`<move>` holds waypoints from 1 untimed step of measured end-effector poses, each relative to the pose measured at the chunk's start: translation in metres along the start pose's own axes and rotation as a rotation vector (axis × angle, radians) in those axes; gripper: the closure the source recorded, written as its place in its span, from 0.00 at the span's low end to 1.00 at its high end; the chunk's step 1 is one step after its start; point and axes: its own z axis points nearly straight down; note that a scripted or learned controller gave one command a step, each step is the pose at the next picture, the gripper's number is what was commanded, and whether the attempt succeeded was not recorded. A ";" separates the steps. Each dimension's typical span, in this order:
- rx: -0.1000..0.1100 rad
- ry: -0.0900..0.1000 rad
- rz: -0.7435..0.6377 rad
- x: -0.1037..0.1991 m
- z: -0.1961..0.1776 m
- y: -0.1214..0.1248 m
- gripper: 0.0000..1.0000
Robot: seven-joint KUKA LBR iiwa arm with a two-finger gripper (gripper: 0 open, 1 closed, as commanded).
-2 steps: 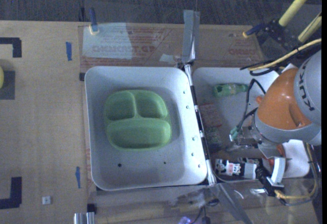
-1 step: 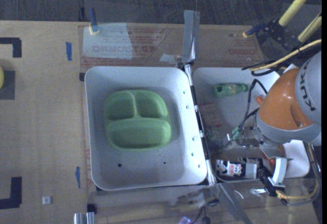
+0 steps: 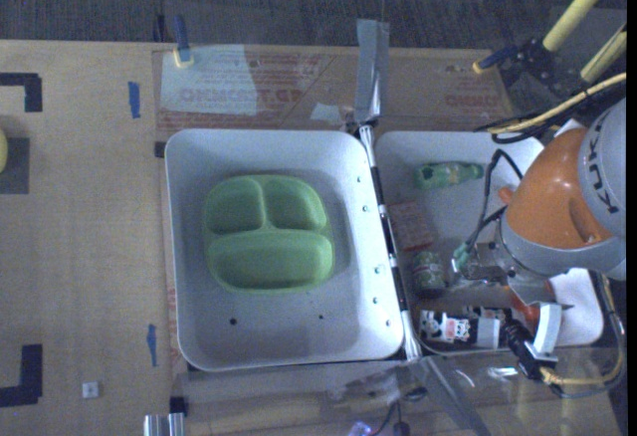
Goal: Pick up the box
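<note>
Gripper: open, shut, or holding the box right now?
Gripper: cannot be told; it sits low in the right bin, the arm's bulk over it.

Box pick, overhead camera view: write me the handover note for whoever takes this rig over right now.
Gripper: low in the right bin, near its middle; fingers hidden, grip unconfirmed.
Box: small reddish-brown one lying flat by the right bin's left wall, apart from the gripper.
Also there: green bottle, dark can, black-and-white carton.
Left bin: green divided tray.
Done: nothing visibly lifted.
Left: grasp and raise the box.
</note>
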 end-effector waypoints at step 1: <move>-0.003 -0.008 0.006 -0.005 -0.001 0.000 0.00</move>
